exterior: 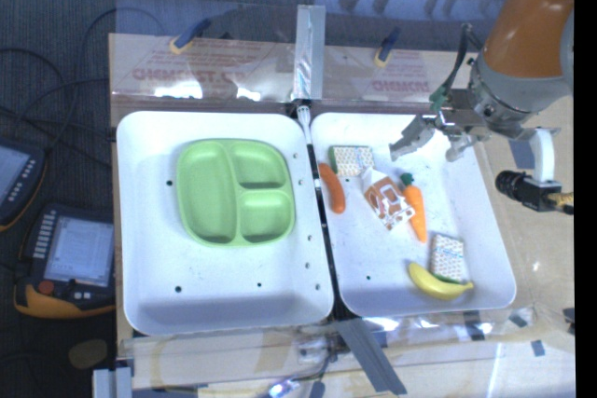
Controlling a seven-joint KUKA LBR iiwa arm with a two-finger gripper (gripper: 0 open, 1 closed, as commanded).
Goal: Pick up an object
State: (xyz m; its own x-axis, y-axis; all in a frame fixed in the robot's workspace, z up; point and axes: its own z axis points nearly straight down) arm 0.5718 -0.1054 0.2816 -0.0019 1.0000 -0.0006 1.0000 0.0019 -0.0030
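Nothing's been picked up yet: the gripper point(433, 137) hangs open and empty at the right bin's point(494, 233) upper edge, while the carrots point(416, 210), banana point(438, 282) and packets lie below it.

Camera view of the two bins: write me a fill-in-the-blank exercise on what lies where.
1. The green divided plate lies in the ____ bin.
2. The banana lies in the ____ bin, at its near end.
3. The number of carrots in view, one by the divider and one beside the orange-and-white packet, is ____.
4. The gripper hovers over the ____ end of the bin with the carrots.

Missing words: left; right; two; far
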